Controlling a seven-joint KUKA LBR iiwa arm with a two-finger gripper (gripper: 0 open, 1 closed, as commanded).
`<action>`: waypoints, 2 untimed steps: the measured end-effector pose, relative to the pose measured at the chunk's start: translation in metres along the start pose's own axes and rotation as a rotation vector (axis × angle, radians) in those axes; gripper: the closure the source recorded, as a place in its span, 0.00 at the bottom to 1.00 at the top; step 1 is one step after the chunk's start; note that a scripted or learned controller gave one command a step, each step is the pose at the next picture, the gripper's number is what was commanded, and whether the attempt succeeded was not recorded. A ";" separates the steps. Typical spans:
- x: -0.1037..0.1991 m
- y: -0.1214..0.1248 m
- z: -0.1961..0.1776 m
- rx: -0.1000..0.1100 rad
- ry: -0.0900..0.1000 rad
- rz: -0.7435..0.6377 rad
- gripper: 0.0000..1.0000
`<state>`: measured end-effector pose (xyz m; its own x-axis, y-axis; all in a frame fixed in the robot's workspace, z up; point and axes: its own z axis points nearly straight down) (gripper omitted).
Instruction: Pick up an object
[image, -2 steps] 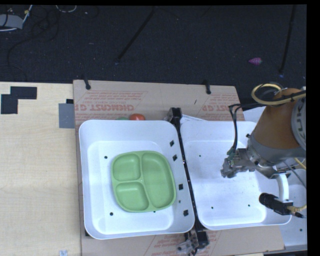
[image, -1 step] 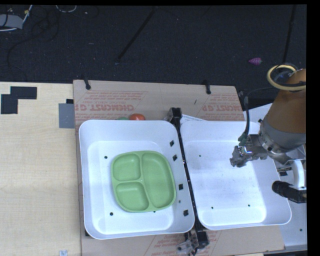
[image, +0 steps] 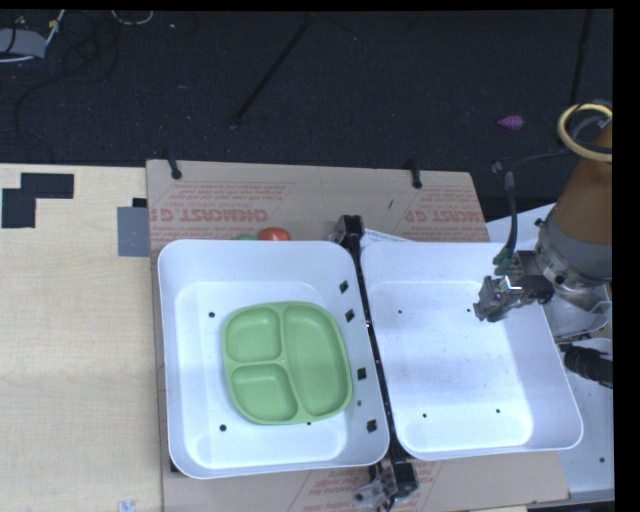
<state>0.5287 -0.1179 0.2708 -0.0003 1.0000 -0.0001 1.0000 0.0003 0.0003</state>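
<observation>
The gripper (image: 497, 298) hangs over the right bin (image: 455, 420) near its far right corner; whether it is open, I cannot tell. The green plate (image: 287, 361) lies in the left bin (image: 190, 350).

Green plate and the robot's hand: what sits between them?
In the camera view, between the plate and the hand lie the black divider joining the bins and bare white floor of the right bin.

Red lettering ran across the cardboard sheet (image: 300, 205) under the two bins, printed upside down along its far edge; it seemed to read "CHEMCAST GP", repeated further right. More red print showed at the sheet's near edge, too small to read.
</observation>
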 end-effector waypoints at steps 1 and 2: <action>0.054 0.016 0.005 0.002 0.002 -0.004 1.00; 0.114 0.023 0.020 0.006 0.002 -0.004 1.00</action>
<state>0.5519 -0.0044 0.2508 -0.0048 1.0000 0.0019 1.0000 0.0048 -0.0053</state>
